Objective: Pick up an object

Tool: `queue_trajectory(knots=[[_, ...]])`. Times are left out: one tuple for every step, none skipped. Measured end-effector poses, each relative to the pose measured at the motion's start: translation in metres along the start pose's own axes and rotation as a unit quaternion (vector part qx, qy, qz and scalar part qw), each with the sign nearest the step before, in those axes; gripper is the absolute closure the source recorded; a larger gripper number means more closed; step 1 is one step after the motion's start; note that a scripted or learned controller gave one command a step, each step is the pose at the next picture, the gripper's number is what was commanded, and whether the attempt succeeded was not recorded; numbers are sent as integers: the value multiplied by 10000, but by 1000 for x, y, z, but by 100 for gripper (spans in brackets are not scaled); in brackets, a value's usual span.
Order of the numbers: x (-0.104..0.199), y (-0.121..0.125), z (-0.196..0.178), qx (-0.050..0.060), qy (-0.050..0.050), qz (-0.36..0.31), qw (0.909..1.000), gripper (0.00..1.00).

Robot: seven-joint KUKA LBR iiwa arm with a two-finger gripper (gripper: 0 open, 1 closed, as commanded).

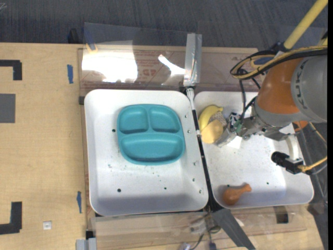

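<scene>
From above, one pale yellow, rounded plastic banana [209, 124] lies at the right white bin's [260, 189] left edge, just beside the gripper [227, 134], whose grasp I cannot tell; one orange drumstick-shaped toy [235, 192] nearby; one teal three-compartment plate [151, 133] in the left white bin [104, 181]

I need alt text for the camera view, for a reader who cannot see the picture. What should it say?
The grey arm's tool reaches from the right into the right white bin, right beside a yellow banana near the bin's left wall. An orange drumstick-shaped toy lies near that bin's front edge, and the left white bin holds a teal divided plate.
</scene>
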State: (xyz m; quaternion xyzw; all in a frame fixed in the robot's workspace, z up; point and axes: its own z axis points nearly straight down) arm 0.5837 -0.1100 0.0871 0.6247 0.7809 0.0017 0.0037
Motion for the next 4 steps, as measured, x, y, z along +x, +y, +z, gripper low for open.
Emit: queue_trajectory(knots=[[-32,-8,1,6,3,368,9993,0],[-54,54,1,32,15,297,9996,0],[-53,56,-11,12,0,283,9996,100],[11,90,-100,-1,9,1660,9861,100]])
